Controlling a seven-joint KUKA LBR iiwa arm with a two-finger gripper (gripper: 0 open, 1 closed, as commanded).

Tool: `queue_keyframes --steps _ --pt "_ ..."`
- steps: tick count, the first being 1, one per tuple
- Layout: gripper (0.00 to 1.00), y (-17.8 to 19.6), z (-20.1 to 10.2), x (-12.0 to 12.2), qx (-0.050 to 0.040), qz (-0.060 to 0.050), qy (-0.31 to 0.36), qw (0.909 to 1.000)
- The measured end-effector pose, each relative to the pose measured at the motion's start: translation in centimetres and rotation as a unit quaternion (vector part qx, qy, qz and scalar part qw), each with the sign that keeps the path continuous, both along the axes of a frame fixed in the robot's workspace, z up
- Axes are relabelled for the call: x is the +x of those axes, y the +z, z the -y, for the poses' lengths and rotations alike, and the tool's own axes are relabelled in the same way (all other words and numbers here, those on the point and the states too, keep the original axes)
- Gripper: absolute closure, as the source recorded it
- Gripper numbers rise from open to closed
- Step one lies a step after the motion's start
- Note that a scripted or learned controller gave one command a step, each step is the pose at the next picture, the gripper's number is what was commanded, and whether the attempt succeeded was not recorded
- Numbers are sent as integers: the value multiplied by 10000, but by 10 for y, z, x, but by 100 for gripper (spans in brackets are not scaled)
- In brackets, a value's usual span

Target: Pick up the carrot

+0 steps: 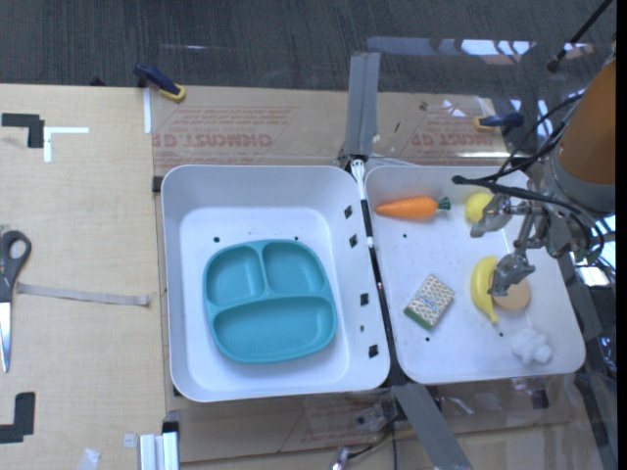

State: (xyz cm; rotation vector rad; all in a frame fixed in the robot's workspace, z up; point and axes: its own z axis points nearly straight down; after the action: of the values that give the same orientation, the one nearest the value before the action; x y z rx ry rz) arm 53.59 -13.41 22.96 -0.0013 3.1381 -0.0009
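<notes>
The carrot [407, 208] lies on its side near the far wall of the right bin [446, 355], its orange body pointing toward the divider between the bins and its small green top turned toward a yellow lemon [478, 206] just beside it. Nothing touches the carrot.

The arm [588, 145] comes in from the right, and its gripper [509, 277] hangs low over the right-hand part of the same bin, well apart from the carrot. The metal fingers sit over a banana [482, 287] and a round tan disc-shaped item [513, 297] (a cookie or a slice of something; hard to name). Whether the jaws are apart or together I cannot tell, since the fingers blur into the objects below them, and nothing is plainly seen between them.

Nearer the middle of the right bin lies a small patterned packet [430, 301], tilted diagonally. A white, fluffy-looking lump [532, 346] rests near the front right corner.

The left bin [186, 292] holds a teal divided plate [271, 300] with three compartments. On the table to the left lie scissors [10, 292].
</notes>
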Motion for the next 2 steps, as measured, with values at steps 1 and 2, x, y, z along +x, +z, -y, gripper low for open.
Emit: queue_keyframes --steps 1,2 --pt "0 -37 -44 115 1 13 805 9968" --pt "0 -136 -39 124 -4 13 1282 9917"
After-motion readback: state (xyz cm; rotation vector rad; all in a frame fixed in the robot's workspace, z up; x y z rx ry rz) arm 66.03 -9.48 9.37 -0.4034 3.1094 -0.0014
